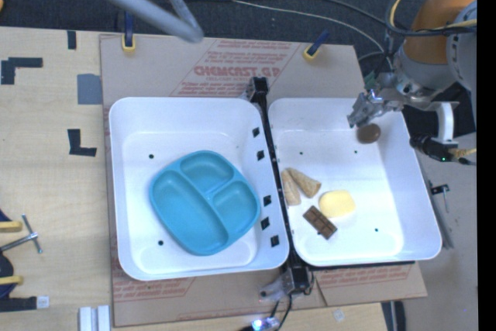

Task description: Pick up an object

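Two white bins sit side by side on a surface [54,112]. The left bin [124,120] holds a blue divided tray [203,201]. In the right bin [403,244] lie bread pieces [299,184], a yellow lump [337,205], a brown bar [318,222] and, near the far right wall, a small brown object [369,133]. The hand [363,114] hovers just above it; its grip cannot be told.

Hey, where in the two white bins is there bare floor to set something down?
Right bin: bare along its far edge and right side. Crowded near the divider, by the bread, yellow piece and brown block. Left bin: only margins around the blue tray.
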Controlling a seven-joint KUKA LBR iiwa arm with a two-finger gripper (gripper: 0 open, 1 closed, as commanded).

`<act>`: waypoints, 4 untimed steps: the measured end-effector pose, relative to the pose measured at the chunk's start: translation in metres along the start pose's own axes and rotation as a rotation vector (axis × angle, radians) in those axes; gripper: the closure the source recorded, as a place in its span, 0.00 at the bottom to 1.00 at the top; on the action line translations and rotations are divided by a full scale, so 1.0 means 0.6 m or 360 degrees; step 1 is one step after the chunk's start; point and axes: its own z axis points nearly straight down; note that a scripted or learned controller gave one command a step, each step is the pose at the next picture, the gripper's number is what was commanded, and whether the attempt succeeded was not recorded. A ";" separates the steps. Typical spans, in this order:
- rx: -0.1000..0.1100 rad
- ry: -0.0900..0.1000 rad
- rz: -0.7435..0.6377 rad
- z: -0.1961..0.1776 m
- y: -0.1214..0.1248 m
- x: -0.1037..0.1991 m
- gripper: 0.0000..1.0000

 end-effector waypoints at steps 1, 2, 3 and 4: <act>0.0003 0.0001 0.0000 -0.066 0.001 0.001 1.00; 0.0008 0.0003 -0.0003 -0.080 -0.007 0.088 1.00; 0.0009 0.0002 -0.0004 -0.060 -0.029 0.180 1.00; 0.0007 0.0003 -0.0006 -0.068 -0.031 0.270 1.00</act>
